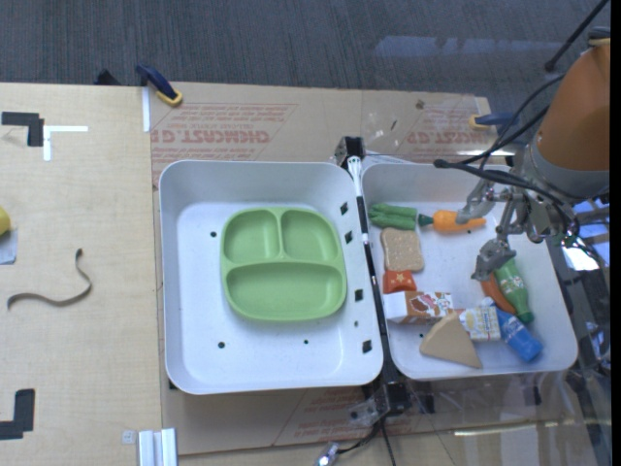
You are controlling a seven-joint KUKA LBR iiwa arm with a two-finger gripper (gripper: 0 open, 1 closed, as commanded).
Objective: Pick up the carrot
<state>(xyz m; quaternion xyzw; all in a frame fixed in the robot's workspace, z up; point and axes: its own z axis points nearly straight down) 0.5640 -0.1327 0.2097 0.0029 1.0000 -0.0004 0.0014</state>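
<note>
The carrot (452, 222), orange with a green top pointing left, lies in the far part of the right bin (555, 278). My gripper (485, 231) hangs just to the right of the carrot's tip, low over the bin. It is open; one finger (477, 202) is beyond the carrot's tip and the other finger (491, 258) is nearer the camera. Nothing is held between them.
The right bin also holds a green vegetable (391, 216), a bread slice (402, 250), a red item (398, 282), a small box (427, 306), a tan wedge (451, 343), and green (514, 289) and blue (521, 341) bottles. A green divided plate (284, 263) sits in the left bin (184, 289).
</note>
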